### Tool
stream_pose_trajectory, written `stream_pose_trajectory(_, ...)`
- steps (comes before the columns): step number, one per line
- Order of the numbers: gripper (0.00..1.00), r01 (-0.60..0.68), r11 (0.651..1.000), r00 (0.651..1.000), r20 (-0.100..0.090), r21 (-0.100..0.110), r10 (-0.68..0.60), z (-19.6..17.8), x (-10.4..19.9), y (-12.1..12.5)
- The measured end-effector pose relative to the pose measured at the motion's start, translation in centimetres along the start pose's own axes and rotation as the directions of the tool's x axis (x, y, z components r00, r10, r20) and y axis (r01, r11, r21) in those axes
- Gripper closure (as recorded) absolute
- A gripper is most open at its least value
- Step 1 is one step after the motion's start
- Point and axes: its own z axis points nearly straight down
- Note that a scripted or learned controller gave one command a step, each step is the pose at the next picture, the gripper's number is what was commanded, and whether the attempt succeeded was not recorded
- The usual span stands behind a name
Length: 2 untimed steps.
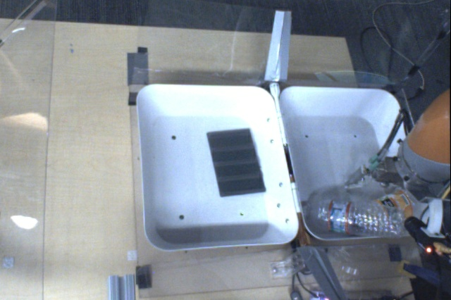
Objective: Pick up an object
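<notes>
Two shallow white bins sit side by side on the light wooden desk point(70, 172). The left bin point(162, 151) holds a dark, ribbed rectangular pad point(236, 162), lying flat near its centre and tilted slightly toward 11 o'clock. The right bin point(331, 115) holds a clear plastic bottle point(356, 216) with a blue and red label, lying on its side along the bin's 6 o'clock edge. The arm point(430, 144), showing its orange band, enters at 3 o'clock. The tool point(373, 173) hangs just above the bottle, toward the bin's 4 o'clock corner; its finger state is unclear. Dark carpet lies at 12 o'clock.
</notes>
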Motion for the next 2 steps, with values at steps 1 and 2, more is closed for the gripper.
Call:
stream_pose_trajectory(1, 0.00, -0.028, 1.000, 1.000, 0.000, 0.000, 0.028, 0.1, 0.8, 5.9)
stream_pose_trajectory(2, 0.00, 0.012, 1.000, 1.000, 0.000, 0.005, -0.012, 0.4, 2.6, 17.9)
